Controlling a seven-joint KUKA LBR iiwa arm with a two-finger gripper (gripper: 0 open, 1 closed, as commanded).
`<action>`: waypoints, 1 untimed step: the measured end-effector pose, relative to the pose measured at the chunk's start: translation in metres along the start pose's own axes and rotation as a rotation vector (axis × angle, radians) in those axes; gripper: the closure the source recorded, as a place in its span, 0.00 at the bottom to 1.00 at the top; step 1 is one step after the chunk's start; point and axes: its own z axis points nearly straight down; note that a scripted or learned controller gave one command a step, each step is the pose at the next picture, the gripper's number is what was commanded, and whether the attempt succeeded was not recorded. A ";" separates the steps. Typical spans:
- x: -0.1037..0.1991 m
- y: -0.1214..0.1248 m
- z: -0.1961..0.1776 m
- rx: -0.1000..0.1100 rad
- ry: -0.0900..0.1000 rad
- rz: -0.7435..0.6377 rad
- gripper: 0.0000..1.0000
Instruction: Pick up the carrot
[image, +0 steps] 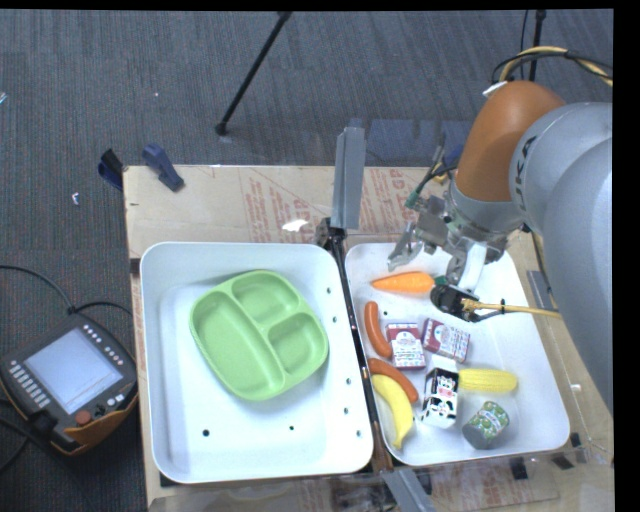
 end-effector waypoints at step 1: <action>-0.027 0.021 0.082 -0.008 0.004 -0.259 0.00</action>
